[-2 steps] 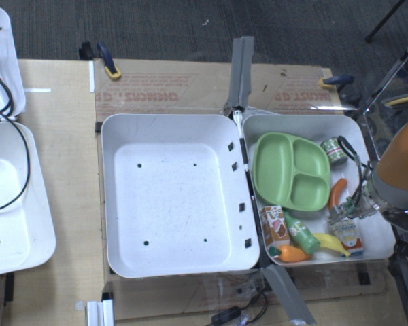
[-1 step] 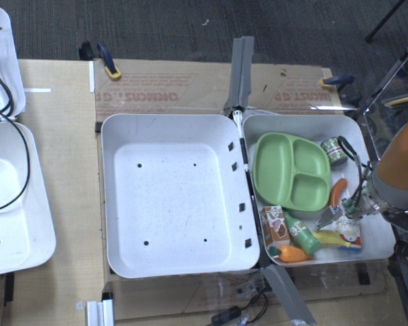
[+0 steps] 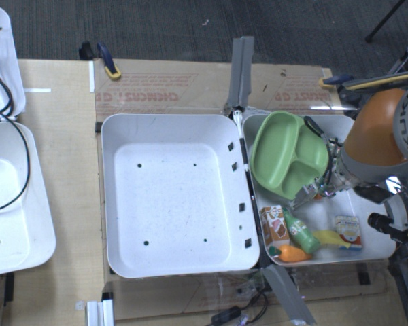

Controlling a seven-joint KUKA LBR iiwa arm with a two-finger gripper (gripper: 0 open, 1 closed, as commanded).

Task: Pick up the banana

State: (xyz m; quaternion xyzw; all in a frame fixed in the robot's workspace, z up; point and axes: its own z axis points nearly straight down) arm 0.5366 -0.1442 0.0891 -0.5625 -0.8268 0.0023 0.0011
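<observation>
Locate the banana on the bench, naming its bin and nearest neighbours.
The banana lies in the right bin, near its front edge, between the green bottle and a small carton.

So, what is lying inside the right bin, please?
The right bin holds a green divided dish, a small carton, a green bottle, an orange piece, the banana and a small packet. The arm covers the bin's far right corner.
</observation>
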